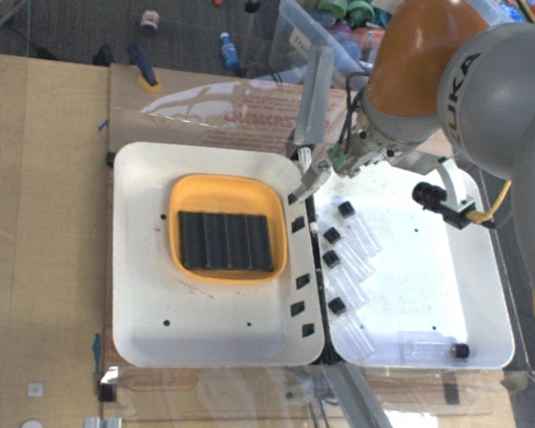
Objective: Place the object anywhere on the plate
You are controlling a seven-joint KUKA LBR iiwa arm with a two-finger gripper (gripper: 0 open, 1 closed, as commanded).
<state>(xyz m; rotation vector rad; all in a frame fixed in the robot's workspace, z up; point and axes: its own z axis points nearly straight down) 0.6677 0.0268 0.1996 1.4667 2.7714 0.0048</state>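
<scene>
A yellow plate (229, 198) with rounded corners sits in the left bin (140, 271), slightly above its middle. A black ribbed block (225, 242) lies flat on the plate and covers most of its floor. My gripper (306, 182) hangs over the divider between the two bins, near their far edge. It is just off the plate's upper right corner and apart from the block. Nothing shows in its grasp.
The right bin (485, 305) holds a clear plastic piece (419, 348) with a small black end (461, 350) near its front right corner. Small black tabs (304, 280) line the divider. Behind the bench, a tub of coloured items (334, 8) stands on the floor.
</scene>
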